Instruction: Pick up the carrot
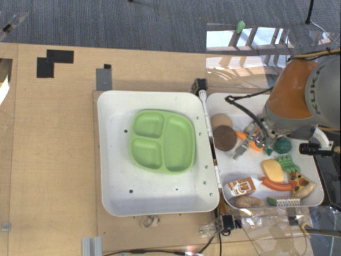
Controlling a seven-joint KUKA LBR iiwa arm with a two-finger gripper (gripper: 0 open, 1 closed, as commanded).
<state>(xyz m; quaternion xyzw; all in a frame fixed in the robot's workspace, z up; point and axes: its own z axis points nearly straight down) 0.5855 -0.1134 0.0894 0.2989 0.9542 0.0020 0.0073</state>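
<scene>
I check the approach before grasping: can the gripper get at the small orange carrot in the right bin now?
Probably yes: the gripper hangs right beside the small orange carrot, though the brown cylinder stands close on one side.

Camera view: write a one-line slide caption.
Gripper reaches down at the carrot in the right bin; green plate sits in the left bin.

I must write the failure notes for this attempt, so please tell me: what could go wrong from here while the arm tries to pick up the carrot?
1. The small orange carrot lies mostly hidden under the metal two-finger gripper, so the grasp may slip off it.
2. The brown cylinder-shaped block lies right beside the carrot; the gripper could knock it or catch it instead.
3. The dark green round toy sits close on the other side and may be pushed away.
</scene>
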